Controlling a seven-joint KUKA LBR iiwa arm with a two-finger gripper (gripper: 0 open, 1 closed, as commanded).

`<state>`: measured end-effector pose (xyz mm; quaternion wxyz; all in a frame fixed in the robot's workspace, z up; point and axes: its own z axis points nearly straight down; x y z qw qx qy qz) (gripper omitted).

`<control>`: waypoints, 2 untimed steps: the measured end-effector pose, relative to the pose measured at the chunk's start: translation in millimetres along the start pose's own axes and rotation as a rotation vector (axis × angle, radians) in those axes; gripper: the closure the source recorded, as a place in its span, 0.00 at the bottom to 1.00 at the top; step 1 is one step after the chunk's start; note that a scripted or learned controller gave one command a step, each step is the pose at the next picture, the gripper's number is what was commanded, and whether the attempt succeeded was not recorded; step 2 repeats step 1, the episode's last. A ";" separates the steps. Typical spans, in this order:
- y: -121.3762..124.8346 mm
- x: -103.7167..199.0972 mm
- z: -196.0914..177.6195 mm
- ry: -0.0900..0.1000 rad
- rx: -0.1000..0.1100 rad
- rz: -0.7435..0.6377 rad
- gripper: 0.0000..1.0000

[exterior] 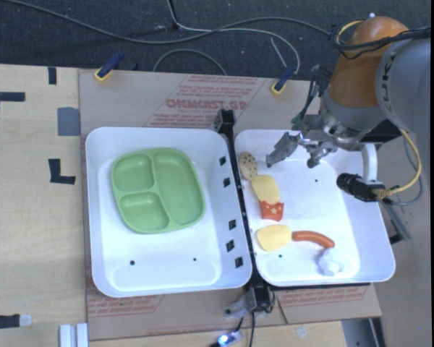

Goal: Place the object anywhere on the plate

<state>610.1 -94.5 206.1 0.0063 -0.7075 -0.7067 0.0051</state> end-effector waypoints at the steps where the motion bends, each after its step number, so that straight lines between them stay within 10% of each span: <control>1: 2.7 0.1 -8.5 -0.001 -0.014 -0.003 0.00; 2: 2.7 0.1 -8.5 -0.001 -0.014 -0.003 0.00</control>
